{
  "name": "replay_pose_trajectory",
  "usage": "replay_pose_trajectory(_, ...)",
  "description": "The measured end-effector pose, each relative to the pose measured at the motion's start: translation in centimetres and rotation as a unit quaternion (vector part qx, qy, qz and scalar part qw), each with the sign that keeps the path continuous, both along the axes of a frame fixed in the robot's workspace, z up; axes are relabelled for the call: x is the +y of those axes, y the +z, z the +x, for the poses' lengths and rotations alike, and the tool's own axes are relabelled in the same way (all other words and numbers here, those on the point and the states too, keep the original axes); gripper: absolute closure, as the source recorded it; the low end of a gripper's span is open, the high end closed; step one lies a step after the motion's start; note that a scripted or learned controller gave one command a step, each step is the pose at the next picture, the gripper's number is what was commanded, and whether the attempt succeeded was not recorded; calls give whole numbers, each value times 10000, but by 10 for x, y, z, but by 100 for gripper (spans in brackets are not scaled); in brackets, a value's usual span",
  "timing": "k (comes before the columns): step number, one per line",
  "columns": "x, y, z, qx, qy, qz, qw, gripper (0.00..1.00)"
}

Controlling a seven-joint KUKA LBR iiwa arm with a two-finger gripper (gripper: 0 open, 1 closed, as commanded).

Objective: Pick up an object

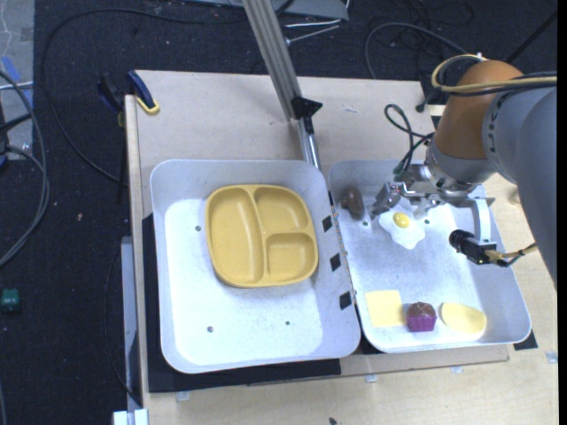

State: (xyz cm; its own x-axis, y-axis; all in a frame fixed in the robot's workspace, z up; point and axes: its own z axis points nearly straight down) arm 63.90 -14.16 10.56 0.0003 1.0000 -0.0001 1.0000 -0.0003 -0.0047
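My gripper (404, 207) hangs over the back of the right bin (496, 282), reaching in from the right, and stands open. A toy fried egg (404, 228), white with a yellow yolk, lies on the bin floor just under and in front of the fingertips; nothing is held between them. A small brown object (353, 202) sits to the gripper's left near the bin's wall. Along the bin's front edge lie a yellow square slice (384, 308), a purple piece (421, 317) and a pale yellow oval (464, 319).
The left bin (177, 308) bears a yellow divided plate (262, 235). A slanted metal pole (276, 51) rises behind the bins. A black cable plug (469, 244) hangs off the wrist at the right.
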Motion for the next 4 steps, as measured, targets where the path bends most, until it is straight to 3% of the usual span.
replay_pose_trajectory(1,0,15,2,-34,0,-7,10000,100)
replay_pose_trajectory(4,11,180,3,-62,19,-8,10000,100)
